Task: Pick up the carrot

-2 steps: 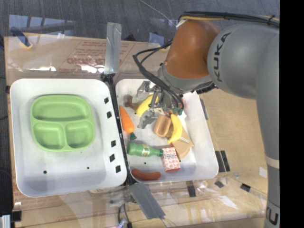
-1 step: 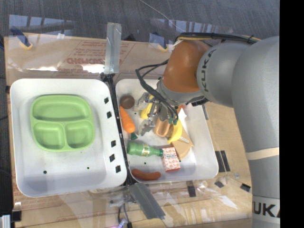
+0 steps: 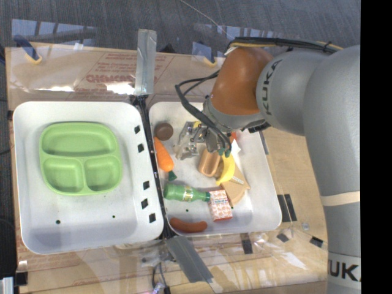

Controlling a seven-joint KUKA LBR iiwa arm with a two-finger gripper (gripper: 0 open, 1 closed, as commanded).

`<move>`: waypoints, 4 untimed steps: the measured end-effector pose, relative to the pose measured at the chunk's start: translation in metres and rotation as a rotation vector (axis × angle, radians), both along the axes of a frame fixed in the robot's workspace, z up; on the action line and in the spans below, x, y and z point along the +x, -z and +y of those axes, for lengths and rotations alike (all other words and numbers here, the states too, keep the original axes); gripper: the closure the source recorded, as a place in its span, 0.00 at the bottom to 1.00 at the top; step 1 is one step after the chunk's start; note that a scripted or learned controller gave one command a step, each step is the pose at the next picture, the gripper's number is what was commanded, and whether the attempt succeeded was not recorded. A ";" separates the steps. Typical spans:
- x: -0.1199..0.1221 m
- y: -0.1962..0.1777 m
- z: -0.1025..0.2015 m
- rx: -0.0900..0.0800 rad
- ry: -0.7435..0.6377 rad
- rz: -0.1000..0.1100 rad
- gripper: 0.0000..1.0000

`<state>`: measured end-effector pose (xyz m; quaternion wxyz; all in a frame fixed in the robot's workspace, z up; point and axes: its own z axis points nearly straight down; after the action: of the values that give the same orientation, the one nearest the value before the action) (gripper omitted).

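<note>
The carrot (image 3: pixel 163 156) is orange and lies along the left wall of the right bin (image 3: pixel 260 188), its green top pointing toward the front. My gripper (image 3: pixel 195 138) hangs low over the middle of that bin, a short way to the right of the carrot and apart from it. The carrot is not between its fingers. The grey arm with its orange band (image 3: pixel 240 81) reaches in from the right and hides the bin's back right part.
Around the carrot lie a brown round piece (image 3: pixel 163 130), a green bottle (image 3: pixel 185 193), a sausage (image 3: pixel 188 226), a small red-and-white carton (image 3: pixel 220 204), a banana (image 3: pixel 227 170) and a tan bread piece (image 3: pixel 209 162). The left bin (image 3: pixel 37 225) holds a green divided tray (image 3: pixel 80 157).
</note>
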<state>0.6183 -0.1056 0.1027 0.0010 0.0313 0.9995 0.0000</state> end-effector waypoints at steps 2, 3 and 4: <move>-0.074 -0.134 0.008 -0.002 -0.178 -0.002 1.00; -0.069 -0.228 0.040 -0.002 -0.031 -0.010 1.00; -0.081 -0.205 0.016 -0.002 -0.372 0.000 1.00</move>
<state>0.5377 -0.0896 0.3073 0.0011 -0.1541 0.9881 -0.0007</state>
